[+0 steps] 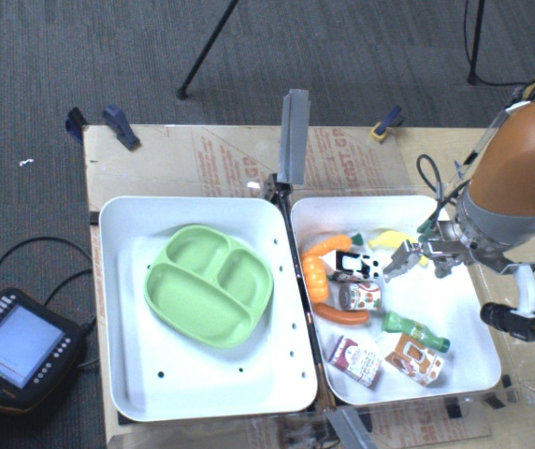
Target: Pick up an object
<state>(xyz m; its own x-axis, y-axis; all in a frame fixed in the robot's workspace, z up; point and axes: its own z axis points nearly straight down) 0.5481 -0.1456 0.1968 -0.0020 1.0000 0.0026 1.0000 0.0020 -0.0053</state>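
Gripper (400,262) low in right bin (478,293), near far edge, over black-and-white carton (360,266); grasp state not discernible; green bottle (415,329) toward near edge

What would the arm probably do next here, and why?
Probably lower a little toward the toys. The gripper hangs over the right bin, close beside the black-and-white toy and the yellow piece, with nothing visibly between its fingers, so no pick has been made yet.
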